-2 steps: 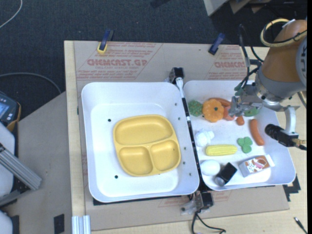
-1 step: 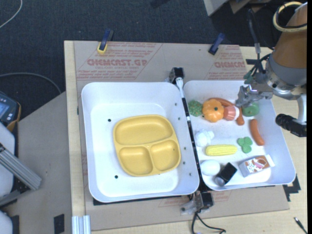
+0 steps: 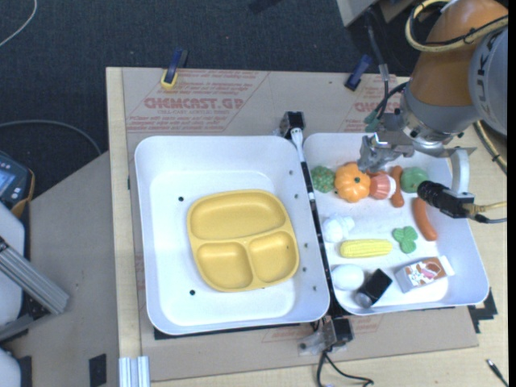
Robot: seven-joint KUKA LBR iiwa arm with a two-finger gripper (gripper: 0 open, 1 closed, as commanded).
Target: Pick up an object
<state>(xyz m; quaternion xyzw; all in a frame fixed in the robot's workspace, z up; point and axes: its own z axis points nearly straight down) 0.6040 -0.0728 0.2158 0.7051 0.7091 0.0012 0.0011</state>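
My gripper (image 3: 376, 161) hangs over the back of the right bin (image 3: 476, 276), just above and behind an orange toy pumpkin (image 3: 352, 183) and a red-and-white piece (image 3: 381, 187). Nothing shows between the fingers. Close around it lie a green broccoli (image 3: 322, 178), a thin orange carrot (image 3: 397, 193) and a green leafy piece (image 3: 413, 177). Further forward are a brown sausage (image 3: 425, 219), a small green vegetable (image 3: 405, 236), a yellow corn cob (image 3: 365, 248), a white garlic (image 3: 334, 229), a white egg (image 3: 348, 276), a black block (image 3: 375, 285) and a red-and-white packet (image 3: 423, 272).
The left bin (image 3: 153, 216) holds a yellow divided plate (image 3: 242, 239). The arm comes in from the upper right, above the right bin's back corner. Clamps sit along the board's far edge and between the two bins.
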